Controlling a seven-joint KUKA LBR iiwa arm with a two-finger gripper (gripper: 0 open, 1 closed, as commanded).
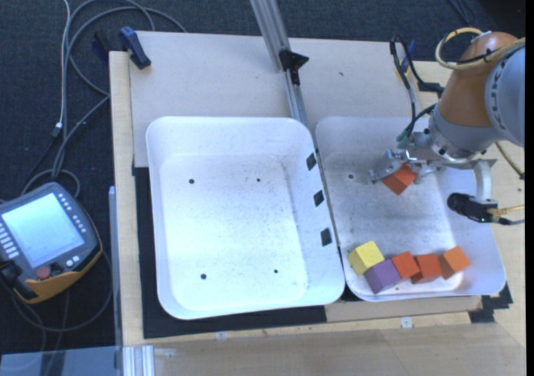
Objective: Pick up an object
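My gripper (397, 172) hangs over the upper middle of the right bin (350, 149), reaching in from the right. An orange block (400, 180) sits between its fingers, tilted and seemingly lifted off the bin floor. Along the bin's front edge lie a yellow block (365, 255), a purple block (383, 273) and three more orange blocks (406, 265), (429, 267), (455, 260) in a rough row.
The left bin (229, 216) lies beside the right one, with a metal pole (265, 12) rising behind their shared edge. A teach pendant (42, 237) and cables lie on the floor at the left. A blue clamp (133, 45) sits at the bench's back left corner.
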